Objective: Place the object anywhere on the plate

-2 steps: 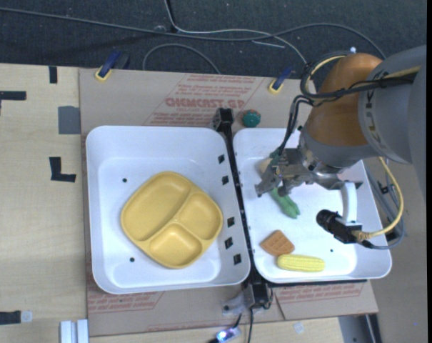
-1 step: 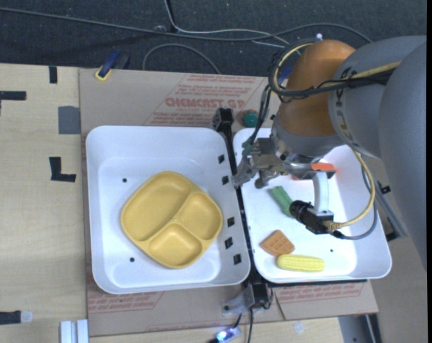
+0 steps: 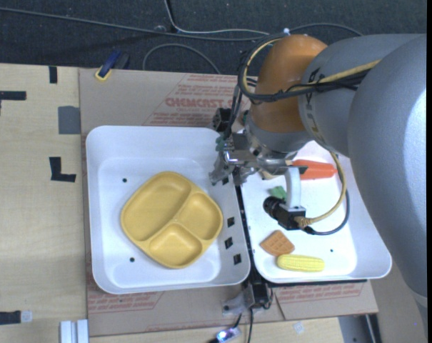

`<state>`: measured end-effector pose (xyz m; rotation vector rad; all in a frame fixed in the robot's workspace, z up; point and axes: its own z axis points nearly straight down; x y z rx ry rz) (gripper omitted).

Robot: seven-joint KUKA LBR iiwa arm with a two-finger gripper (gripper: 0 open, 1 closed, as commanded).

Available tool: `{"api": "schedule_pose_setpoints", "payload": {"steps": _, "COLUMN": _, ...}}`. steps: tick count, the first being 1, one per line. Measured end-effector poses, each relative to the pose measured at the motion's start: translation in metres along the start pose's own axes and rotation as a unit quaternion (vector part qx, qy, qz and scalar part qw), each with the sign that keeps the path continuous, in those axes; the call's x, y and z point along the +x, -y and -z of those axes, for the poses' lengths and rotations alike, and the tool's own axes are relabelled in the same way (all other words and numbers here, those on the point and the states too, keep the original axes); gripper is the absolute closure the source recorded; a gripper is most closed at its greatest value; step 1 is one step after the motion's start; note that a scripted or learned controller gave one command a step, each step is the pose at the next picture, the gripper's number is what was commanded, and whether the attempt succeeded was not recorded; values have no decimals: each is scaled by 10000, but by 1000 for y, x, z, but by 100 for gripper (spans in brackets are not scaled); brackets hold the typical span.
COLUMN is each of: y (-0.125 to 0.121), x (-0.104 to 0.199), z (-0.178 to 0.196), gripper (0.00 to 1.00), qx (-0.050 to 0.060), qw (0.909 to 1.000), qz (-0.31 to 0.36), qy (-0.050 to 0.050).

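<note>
The yellow divided plate lies in the left bin, tilted diagonally, with nothing on it. Above the seam between the bins hangs the gripper; whether it is open or closed cannot be told. In the right bin lie a green piece, an orange carrot, a waffle-like cracker and a corn cob, all apart from the plate.
</note>
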<state>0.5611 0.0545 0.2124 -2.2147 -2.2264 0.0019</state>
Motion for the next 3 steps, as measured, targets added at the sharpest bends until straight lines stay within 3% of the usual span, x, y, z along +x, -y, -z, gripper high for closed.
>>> {"api": "schedule_pose_setpoints", "payload": {"steps": 2, "y": -6, "x": 105, "z": 10, "gripper": 100, "qx": -3, "qw": 10000, "qz": 5, "qy": -5}}
{"api": "schedule_pose_setpoints", "payload": {"steps": 3, "y": -6, "x": 103, "z": 9, "gripper": 0, "qx": 3, "qw": 10000, "qz": -11, "qy": 4}}
